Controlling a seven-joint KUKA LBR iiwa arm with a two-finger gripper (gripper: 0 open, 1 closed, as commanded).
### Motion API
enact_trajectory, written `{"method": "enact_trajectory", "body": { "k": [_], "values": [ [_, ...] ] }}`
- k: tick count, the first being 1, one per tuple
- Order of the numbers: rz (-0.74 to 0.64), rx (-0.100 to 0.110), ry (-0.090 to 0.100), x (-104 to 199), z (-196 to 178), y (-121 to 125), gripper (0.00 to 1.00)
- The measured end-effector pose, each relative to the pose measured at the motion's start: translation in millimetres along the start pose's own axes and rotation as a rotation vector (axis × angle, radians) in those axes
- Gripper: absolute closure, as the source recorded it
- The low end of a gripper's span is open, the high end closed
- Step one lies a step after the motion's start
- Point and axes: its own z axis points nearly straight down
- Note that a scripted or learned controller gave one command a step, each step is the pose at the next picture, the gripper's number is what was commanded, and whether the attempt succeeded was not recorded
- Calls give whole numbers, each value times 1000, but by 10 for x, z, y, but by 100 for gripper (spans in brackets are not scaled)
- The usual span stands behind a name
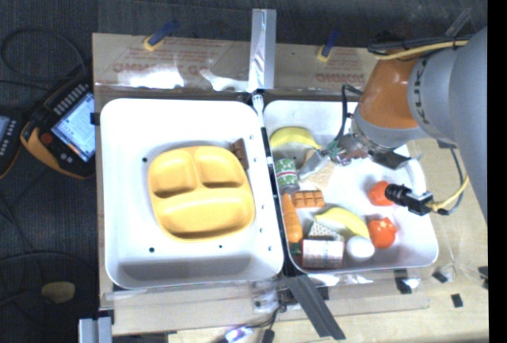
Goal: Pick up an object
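- Objects for picking lie crowded in the right bin (424, 242), centre-right of the frame: a yellow banana-like piece (291, 139) at its upper left, a small green can (286, 173) just below that, a brown waffle-like block (307, 198), an orange carrot (292, 224) along the left wall, a second yellow piece (342, 219), a white egg (360, 248), a red tomato-like ball (383, 231) and a patterned box (322, 253) at the bottom edge.
- Left bin (119, 175) holds a yellow divided tray (201, 191), well apart from the arm.
- Arm (412, 96) enters from the upper right; its orange band sits over the top of the right bin.
- Gripper (342, 150) hangs low near the upper middle of the right bin, just beside the banana-like piece and the can. Its opening cannot be told from this angle, and nothing can be confirmed in its hold.
- Judgement: no object is lifted yet.
- Risk: items near the gripper touch or nearly touch, so a descent could land on two at once, or push one aside.
- Risk: rounded pieces may slip out on closing.
- Risk: a black cable (412, 199) trails over the bin's right side and could snag items.
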Motion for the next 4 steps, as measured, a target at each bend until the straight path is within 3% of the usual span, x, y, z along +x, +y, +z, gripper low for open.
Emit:
{"method": "enact_trajectory", "body": {
  "k": [1,2,3,4],
  "values": [
    [82,4,12,-210,42,595,0],
    [92,1,-2,-137,9,582,0],
    [169,-4,-4,-54,-4,425,0],
    [146,-3,-3,-65,-2,417,0]
  ]
}}
